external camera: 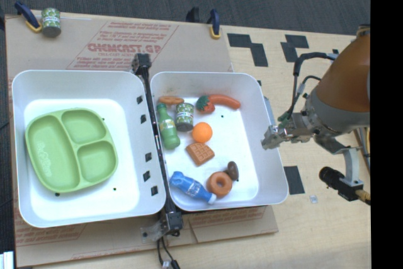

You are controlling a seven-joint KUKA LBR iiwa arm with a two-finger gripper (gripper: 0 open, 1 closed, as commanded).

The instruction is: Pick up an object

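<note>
The end effector [272, 137], finger state indeterminable, hovers over the right bin's [272, 181] right rim. The orange ball [202, 133] inside appears light, smooth, slippery; grasp across its widest middle.

Gripper [269, 137] sits at the right bin's [249, 82] right rim, holding nothing visible. That bin contains an orange [202, 133], waffle [199, 153], donut [220, 183] and blue bottle [189, 186]. Left bin [38, 82] holds a green divided plate [70, 148].

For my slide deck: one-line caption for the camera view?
Gripper hovers at the toy-filled right bin's edge; green divided plate in left bin.
</note>
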